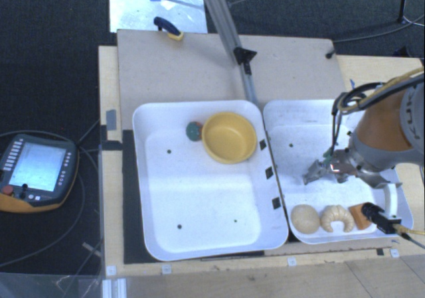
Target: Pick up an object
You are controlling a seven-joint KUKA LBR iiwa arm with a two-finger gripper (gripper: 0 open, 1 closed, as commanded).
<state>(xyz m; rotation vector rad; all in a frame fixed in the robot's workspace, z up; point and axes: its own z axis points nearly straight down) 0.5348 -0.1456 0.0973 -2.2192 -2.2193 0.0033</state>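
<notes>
Your end effector (pixel 317 172) hangs over the right bin (pixel 292 121), and you cannot tell from this view how it is set. Along that bin's near edge lie a pale round bun (pixel 305 218), a croissant (pixel 337 218) and an orange block (pixel 359 216). In the left bin (pixel 199 223) a yellow bowl (pixel 229 137) sits with a small green ball (pixel 193 131) touching its left side.

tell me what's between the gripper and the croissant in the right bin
Nothing: in the camera view, bare white bin floor separates the gripper from the croissant.
</notes>
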